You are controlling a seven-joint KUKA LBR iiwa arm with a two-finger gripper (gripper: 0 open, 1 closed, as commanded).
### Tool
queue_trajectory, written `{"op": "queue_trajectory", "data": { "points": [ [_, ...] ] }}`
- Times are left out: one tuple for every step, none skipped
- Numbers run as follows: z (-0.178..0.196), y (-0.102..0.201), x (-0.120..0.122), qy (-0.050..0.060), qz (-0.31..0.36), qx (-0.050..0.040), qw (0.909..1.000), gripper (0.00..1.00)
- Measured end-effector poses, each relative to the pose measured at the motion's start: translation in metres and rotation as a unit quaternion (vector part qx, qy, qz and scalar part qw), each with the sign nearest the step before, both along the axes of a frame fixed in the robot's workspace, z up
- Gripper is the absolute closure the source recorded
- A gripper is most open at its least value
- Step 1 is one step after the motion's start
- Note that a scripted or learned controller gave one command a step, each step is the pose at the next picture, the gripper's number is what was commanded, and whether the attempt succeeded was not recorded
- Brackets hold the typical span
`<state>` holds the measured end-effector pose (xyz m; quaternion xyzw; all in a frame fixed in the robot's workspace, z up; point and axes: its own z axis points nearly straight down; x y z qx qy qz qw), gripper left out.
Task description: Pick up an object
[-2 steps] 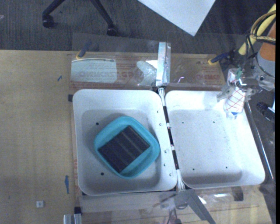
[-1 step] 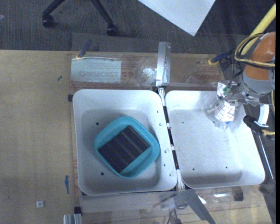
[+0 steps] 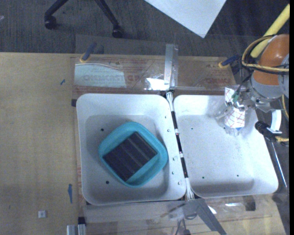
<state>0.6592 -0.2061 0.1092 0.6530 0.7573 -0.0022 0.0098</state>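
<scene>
A bare stretch of the wooden bench (image 3: 32, 137) is being shown at the far left, with a few small blue marks scattered on it. Beyond its far edge, the wheeled base of an office chair (image 3: 82, 13) is being seen on dark carpet, and a white sheet (image 3: 188, 13) is lying further along that floor.

The left bin (image 3: 87, 110) is being occupied by a teal, square-cornered dish (image 3: 158, 153) turned at an angle, with a dark ribbed block (image 3: 130, 156) resting inside it. The dish is sitting in the middle of the bin floor, apart from all four walls. Behind this bin, a strip of clear taped plastic (image 3: 98, 75) is being held flat on the board, and a metal bracket (image 3: 171, 64) is standing upright over the seam between the two bins.

In the right bin (image 3: 220, 170), a crumpled clear wrapper with a white, red-checked patch (image 3: 234, 117) is being seen near the far right corner, just below the arm's wrist. The rest of that bin's floor is being left bare apart from small dark specks.

At the far right, the arm with its orange band (image 3: 275, 53) is being shown above the bin's corner, wrapped by yellow and black cables (image 3: 257, 46). The gripper (image 3: 240, 98) is being seen right at the wrapper's top edge; its fingers are being blurred against the wrapper, so their spread cannot be told, nor whether the wrapper is being held.
</scene>
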Motion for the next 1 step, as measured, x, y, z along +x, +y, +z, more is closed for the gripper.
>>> {"op": "queue_trajectory", "data": {
  "points": [
    [-0.0004, 0.0037, -0.0010, -0.002, -0.004, -0.0027, 1.0000, 0.00]
  ]
}}
